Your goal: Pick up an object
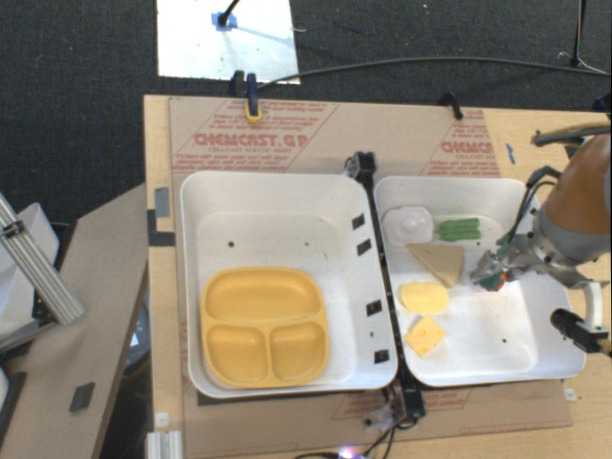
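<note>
The right bin (550, 352) holds a white round lid (409, 223), a green piece (459, 229), a tan wedge (438, 259), a pale yellow disc (424, 297) and a yellow cheese-like block (426, 335). My gripper (491, 273) is low inside this bin, just right of the tan wedge and below the green piece. Its tip is dark and small in the camera view, and no object can be made out in it.
The left bin (277, 194) contains a yellow divided tray (266, 325). A black divider with clips (375, 266) runs between the bins. The arm (579, 208) comes in over the right bin's right rim. Cardboard lies behind the bins.
</note>
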Controlling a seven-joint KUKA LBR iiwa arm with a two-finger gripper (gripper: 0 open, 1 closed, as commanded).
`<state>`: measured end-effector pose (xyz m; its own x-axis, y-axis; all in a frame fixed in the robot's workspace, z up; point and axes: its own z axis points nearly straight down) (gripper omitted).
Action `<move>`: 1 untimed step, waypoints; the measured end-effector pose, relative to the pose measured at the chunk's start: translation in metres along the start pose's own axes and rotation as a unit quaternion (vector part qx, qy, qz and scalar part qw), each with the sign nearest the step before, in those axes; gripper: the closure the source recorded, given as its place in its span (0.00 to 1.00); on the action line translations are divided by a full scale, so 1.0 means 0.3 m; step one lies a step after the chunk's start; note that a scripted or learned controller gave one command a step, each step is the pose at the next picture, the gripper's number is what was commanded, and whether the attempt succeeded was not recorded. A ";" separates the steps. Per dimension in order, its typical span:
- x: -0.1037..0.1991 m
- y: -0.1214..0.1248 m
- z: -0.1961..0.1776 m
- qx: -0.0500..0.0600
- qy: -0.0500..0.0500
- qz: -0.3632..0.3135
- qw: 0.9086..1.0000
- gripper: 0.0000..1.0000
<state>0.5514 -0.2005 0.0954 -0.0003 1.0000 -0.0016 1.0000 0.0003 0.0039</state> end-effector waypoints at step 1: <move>0.015 0.010 -0.147 0.000 0.000 -0.002 1.000 1.00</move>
<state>0.5543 -0.1958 0.1396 -0.0046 1.0000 -0.0014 1.0000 0.0046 0.0044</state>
